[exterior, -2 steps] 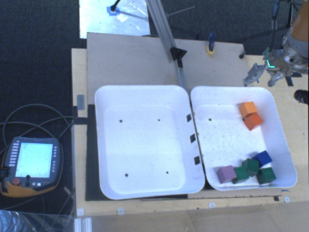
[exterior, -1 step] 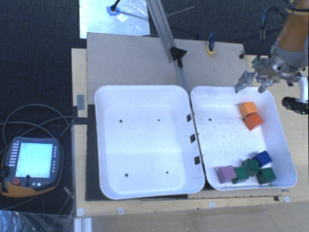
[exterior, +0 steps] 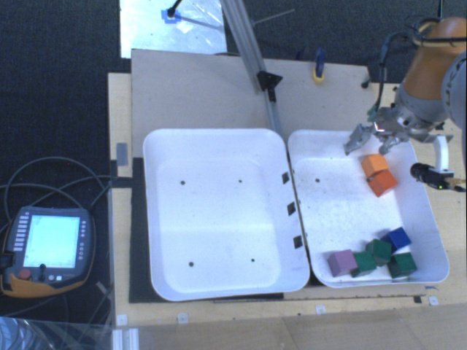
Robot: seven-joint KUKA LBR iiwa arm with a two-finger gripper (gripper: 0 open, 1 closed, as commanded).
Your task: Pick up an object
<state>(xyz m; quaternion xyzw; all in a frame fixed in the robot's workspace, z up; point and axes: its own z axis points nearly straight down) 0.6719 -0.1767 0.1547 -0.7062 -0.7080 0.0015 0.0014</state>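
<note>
Two white bins side by side on the bench: left bin point(exterior: 162, 195) and right bin point(exterior: 321, 195), rims touching along the middle.

In the right bin, near its far right part: two orange blocks. Upper orange block point(exterior: 375, 164) paler, lower orange block point(exterior: 382, 183) darker, touching each other and stacked along a line running from far to near, leaning slightly to the right. Each roughly cubic, turned a little off the bin's walls; no clear long axis to either alone, but the pair together elongated toward the near right.

At the near right corner of the same bin: a tight cluster. Pink block point(exterior: 340, 262) leftmost, green block point(exterior: 363, 262) just beside it, another dark green block point(exterior: 379, 250) behind, blue block point(exterior: 398, 238) farther right and back, and a last green block point(exterior: 402, 265) against the near rim. Cluster well apart from the orange pair.

Arm point(exterior: 430, 71) in from the right, orange band high, grey wrist below. Gripper point(exterior: 372, 143) over the far right part of the right bin, just above and behind the upper orange block. Fingers spread apart, pointing down toward the bin floor, one to the left and one nearer the block. Nothing between them.

Left of the bench, on the floor: a pendant point(exterior: 49, 250) with a lit screen.
</note>
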